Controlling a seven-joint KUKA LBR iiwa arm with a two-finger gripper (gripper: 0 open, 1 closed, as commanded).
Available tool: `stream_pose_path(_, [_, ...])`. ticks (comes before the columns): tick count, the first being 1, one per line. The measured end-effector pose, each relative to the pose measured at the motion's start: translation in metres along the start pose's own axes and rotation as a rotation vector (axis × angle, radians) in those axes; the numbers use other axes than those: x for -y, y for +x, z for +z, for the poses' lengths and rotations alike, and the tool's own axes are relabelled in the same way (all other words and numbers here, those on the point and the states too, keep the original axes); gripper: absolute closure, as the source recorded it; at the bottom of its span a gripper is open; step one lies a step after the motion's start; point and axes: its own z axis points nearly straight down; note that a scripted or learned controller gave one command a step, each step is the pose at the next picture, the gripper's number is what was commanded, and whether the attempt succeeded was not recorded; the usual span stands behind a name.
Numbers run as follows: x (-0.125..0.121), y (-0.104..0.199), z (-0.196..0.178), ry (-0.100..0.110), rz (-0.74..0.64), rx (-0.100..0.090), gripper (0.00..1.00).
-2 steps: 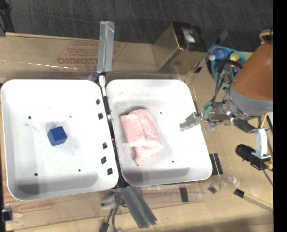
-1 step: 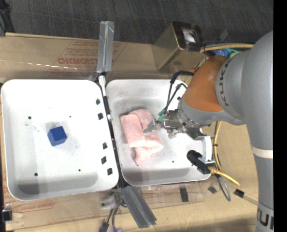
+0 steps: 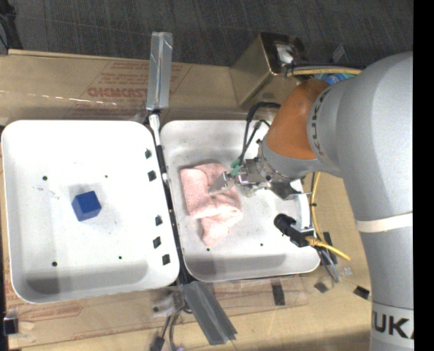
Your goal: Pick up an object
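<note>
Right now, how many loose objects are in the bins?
2: a blue cube in the left bin, a pink cloth in the right bin. The arm may hide more.

Two white bins (image 3: 27, 196) side by side on a cardboard-covered bench (image 3: 71, 86).

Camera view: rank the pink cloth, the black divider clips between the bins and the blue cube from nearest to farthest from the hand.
1. Pink cloth, in the right bin, right at the hand.
2. Black divider clips, along the seam between the bins, left of the cloth.
3. Blue cube, in the left bin, farthest left.
</note>
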Motion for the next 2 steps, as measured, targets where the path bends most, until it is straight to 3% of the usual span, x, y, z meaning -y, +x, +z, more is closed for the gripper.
stream_pose_path(1, [-0.015,0.006,-0.001,-0.003,-0.182,0.003,0.00])
stream_pose_path(2, [-0.016,0.008,-0.011,-0.003,-0.185,0.001,1.00])
